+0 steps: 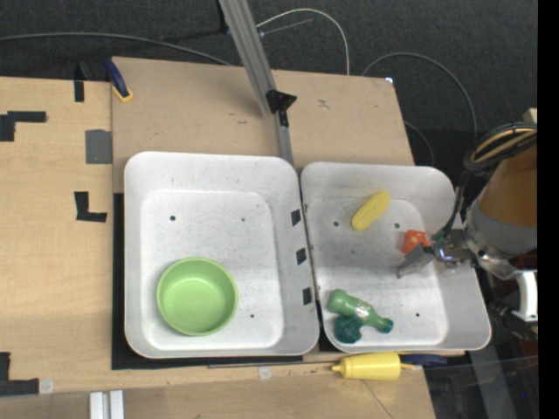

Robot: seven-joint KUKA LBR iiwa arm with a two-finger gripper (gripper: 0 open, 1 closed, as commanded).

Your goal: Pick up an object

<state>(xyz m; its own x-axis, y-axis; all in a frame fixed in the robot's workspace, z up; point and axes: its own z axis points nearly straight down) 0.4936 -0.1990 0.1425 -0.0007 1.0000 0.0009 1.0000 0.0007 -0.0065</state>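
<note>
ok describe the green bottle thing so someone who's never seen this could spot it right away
Start at the right-hand white bin, the one the arm reaches into. Look along its near edge, left of centre: the green bottle lies on its side there. It is the only green item in that bin; its neighbours are a yellow corn-shaped piece at the far side and a small orange item by the pincer.

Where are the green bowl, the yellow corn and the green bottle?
green bowl (197, 296): camera view, on its inner bottom.
yellow corn (371, 209): camera view, on its middle.
green bottle (355, 307): camera view, on its body.
</note>
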